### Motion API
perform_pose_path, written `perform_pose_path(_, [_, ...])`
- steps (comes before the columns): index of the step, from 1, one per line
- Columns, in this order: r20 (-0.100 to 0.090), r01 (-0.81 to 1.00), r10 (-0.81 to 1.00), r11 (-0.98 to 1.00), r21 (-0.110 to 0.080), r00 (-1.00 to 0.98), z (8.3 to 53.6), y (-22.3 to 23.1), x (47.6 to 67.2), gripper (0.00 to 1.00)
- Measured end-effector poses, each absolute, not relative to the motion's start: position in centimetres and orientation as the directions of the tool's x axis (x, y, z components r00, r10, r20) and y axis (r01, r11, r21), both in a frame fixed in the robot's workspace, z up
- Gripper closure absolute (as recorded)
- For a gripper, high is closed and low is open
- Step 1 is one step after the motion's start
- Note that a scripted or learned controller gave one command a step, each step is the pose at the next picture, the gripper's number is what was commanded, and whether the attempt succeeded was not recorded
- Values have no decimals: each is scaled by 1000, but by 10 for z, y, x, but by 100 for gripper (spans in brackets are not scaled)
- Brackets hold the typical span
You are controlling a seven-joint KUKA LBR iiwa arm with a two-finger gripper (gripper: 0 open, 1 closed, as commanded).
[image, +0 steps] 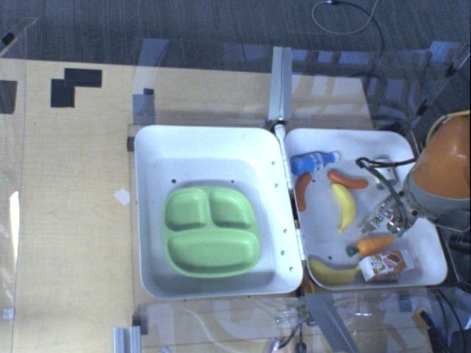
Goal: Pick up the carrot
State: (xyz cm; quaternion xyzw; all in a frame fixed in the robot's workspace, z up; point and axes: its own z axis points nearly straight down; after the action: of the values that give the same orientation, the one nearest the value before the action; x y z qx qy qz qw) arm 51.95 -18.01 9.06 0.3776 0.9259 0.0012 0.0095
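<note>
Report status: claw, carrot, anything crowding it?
Claw above right bin, just over carrot. Carrot flat, not held. Juice box and banana close by.

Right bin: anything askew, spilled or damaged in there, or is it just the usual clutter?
Nothing looks spilled or broken. The right bin holds a loose jumble: carrot beside a small carton, two bananas, two sausages and a blue bottle lying on its side. The gripper sits just above the carrot.
</note>
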Motion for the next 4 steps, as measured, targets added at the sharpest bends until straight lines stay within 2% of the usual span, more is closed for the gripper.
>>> perform_pose_path(1, [-21,562,562,827,8,-827,91,-119,497,100])
perform_pose_path(2, [-16,717,717,697,7,-697,90,-193,573,100])
perform_pose_path(3, [-11,728,728,685,8,-685,91,-145,503,100])
perform_pose_path(4, [-9,575,575,818,5,-818,181,-104,508,100])
